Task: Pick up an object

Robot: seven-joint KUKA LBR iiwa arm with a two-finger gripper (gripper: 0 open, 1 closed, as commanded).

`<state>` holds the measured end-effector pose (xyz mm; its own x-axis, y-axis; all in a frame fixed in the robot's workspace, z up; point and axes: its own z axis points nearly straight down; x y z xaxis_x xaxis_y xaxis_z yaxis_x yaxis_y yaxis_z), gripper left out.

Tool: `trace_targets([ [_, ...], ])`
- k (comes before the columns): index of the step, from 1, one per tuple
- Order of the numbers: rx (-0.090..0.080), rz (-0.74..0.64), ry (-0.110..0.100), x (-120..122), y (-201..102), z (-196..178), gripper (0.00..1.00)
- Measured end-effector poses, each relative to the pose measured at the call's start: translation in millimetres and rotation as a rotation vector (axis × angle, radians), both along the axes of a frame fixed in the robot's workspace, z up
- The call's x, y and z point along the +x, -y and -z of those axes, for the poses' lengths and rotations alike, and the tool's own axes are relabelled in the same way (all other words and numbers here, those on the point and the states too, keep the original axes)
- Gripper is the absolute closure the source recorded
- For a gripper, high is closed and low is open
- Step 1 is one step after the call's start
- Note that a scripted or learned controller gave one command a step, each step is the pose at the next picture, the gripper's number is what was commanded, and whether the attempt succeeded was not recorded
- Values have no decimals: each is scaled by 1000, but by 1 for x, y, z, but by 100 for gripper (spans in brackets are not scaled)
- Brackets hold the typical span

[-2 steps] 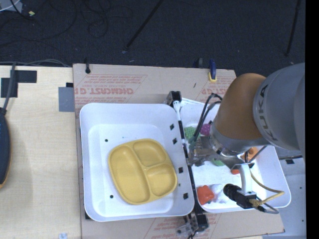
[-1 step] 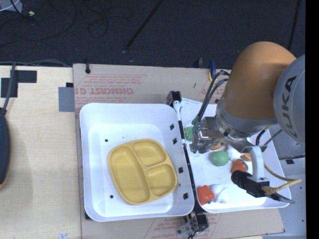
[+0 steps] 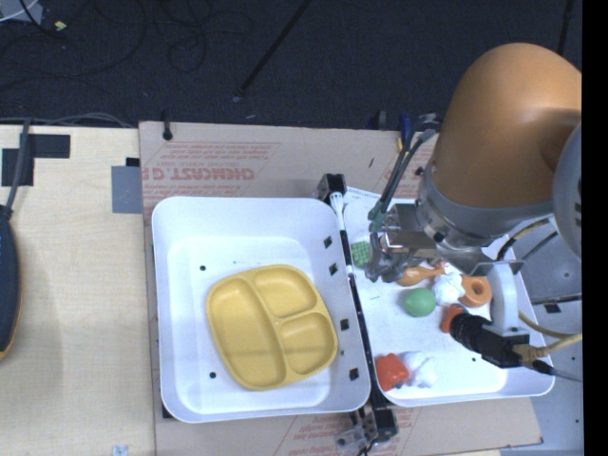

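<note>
Dark floor (image 3: pixel 190 46) with loose cables (image 3: pixel 142 17) runs across the top of the view. Below it is a pale wooden bench (image 3: pixel 76 302) with a sheet of printed cardboard (image 3: pixel 237 164) lying on it. Two shallow white bins sit side by side on the cardboard.

A grey arm (image 3: pixel 513 131) with a wide orange band reaches in from the right and covers the upper right part of the scene. Its gripper (image 3: pixel 378 269) hangs over the upper left part of the right bin (image 3: pixel 456 378), close to the wall the two bins share. Whether the gripper is open or closed cannot be told, and nothing can be seen held in it.

The left bin (image 3: pixel 180 255) holds one thing: a yellow tray (image 3: pixel 271 326) with three compartments, lying flat and turned at a slant.

The right bin holds several small things. A green ball (image 3: pixel 417 302) lies near the middle, just below and to the right of the gripper. An orange ring (image 3: pixel 475 290) lies to the right of the ball. A thin orange piece (image 3: pixel 418 275) lies just above the ball, close beside the gripper. A red lump (image 3: pixel 390 370) sits in the lower left corner, with a white lump (image 3: pixel 424 372) touching its right side. A small green block (image 3: pixel 361 252) lies against the left wall, just beside the gripper.
</note>
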<state>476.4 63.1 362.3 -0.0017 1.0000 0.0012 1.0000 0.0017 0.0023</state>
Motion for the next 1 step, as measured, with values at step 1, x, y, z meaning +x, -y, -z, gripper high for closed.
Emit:
trace_targets([
  [1, -1, 0, -2, 0, -24, -35, 100],
])
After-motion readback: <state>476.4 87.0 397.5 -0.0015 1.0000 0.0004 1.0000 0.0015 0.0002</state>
